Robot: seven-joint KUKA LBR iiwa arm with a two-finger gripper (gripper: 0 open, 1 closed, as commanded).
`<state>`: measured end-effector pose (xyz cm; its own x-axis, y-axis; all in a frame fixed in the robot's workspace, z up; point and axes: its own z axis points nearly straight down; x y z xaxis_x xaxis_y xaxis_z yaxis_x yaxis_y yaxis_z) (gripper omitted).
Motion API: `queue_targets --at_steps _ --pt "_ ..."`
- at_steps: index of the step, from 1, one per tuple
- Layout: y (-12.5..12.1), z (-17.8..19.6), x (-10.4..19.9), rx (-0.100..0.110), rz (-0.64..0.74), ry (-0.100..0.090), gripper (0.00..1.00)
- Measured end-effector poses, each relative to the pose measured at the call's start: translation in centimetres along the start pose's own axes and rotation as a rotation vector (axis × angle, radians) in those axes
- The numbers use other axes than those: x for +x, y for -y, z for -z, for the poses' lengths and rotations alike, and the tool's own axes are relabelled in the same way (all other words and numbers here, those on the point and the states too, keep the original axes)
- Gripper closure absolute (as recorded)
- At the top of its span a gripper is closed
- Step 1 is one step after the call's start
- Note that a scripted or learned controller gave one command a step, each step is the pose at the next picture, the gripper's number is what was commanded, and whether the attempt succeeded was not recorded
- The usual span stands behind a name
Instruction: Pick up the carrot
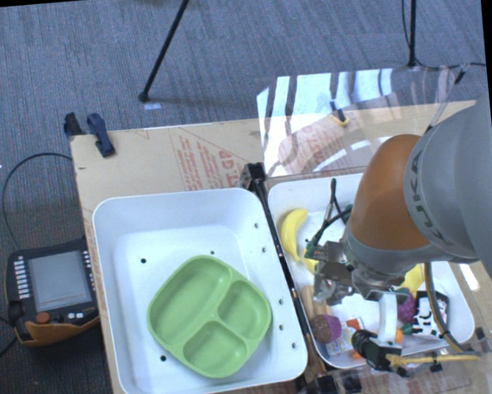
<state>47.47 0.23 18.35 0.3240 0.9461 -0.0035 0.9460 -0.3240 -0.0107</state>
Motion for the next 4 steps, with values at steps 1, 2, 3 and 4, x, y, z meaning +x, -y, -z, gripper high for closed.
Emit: queue_targets --at_steps 1,2,3,4 --pt "-0.1 5.1 0.1 -0.002 -0.251 -0.001 1.0" --pt "0.0 5.1 0.2 -0.001 -0.248 0.0 0.0" --pt "-6.3 1.8 -6.9 0.002 -0.381 0.0 0.0" --pt "-4.3 -6.6 -13.4 0.01 -0.403 -0.001 0.0"
